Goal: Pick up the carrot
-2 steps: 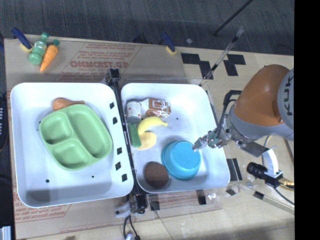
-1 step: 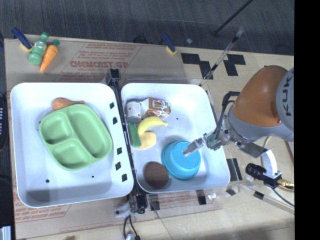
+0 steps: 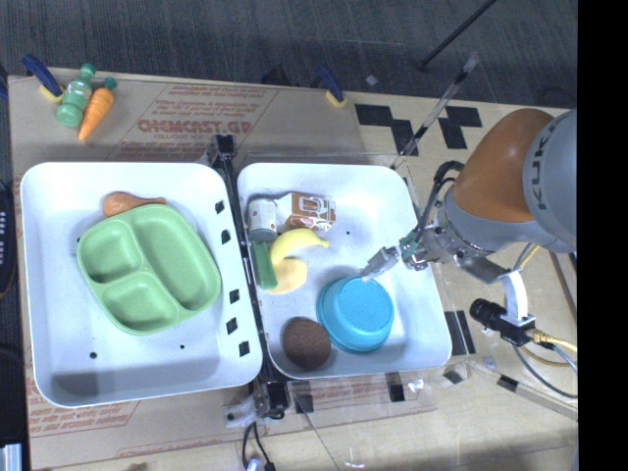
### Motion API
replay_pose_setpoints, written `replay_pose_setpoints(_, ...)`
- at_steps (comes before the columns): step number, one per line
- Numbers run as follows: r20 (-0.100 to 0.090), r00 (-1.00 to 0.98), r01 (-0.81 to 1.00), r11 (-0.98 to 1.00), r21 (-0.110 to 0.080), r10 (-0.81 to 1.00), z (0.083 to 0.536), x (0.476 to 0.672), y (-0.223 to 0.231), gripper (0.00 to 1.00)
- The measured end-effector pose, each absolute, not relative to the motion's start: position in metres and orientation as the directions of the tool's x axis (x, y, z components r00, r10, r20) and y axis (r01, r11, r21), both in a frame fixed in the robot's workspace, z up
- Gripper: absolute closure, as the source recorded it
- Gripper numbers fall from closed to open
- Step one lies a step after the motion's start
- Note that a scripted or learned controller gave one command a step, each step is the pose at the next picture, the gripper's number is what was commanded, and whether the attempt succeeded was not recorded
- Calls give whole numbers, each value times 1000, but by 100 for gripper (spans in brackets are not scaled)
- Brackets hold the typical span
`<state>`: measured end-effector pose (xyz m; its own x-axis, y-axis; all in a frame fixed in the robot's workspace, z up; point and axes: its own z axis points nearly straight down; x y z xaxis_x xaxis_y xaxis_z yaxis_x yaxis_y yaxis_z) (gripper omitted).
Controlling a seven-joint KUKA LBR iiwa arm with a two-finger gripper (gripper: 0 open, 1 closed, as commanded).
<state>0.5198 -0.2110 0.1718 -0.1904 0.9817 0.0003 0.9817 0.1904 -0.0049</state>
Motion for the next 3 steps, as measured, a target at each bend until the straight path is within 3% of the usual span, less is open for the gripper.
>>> replay_pose_setpoints(1,-21,-276,961,276,21,961,127,494,-185,0)
replay_pose_setpoints(2,-3,-566,824,566,-1,824,157,557,-208,0)
replay_pose_setpoints(3,2,-666,746,666,-2,746,191,501,-210,0)
